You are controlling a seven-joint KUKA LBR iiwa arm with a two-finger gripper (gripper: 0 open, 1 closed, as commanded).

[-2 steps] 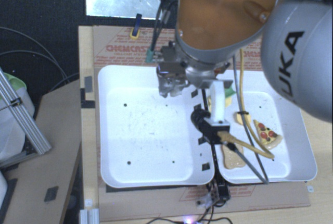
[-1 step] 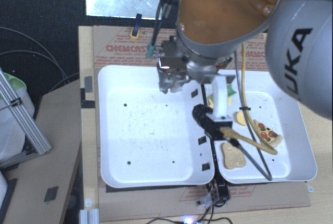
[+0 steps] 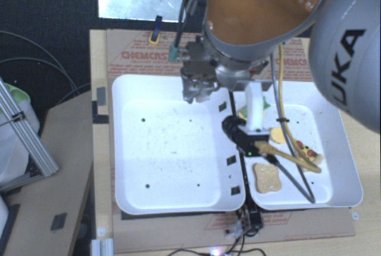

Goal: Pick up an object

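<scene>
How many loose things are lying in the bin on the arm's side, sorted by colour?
Tan: 1, a toast-like piece
Yellow: 1, a rounded piece
Green: 1, a partly hidden piece
Mixed: 1, a pale slice with red spots
Total: 4 that can be made out

This is looking like a robotics lab test cell. A large grey industrial robot arm with an orange band (image 3: 351, 52) is hanging over two shallow white plastic bins (image 3: 119, 147), which are sitting on a brown cardboard sheet printed in red (image 3: 137, 55). Silver aluminium framing bars (image 3: 27, 141) are leaning at the left, and thin black cables (image 3: 36, 46) are trailing across the dark floor.
</scene>
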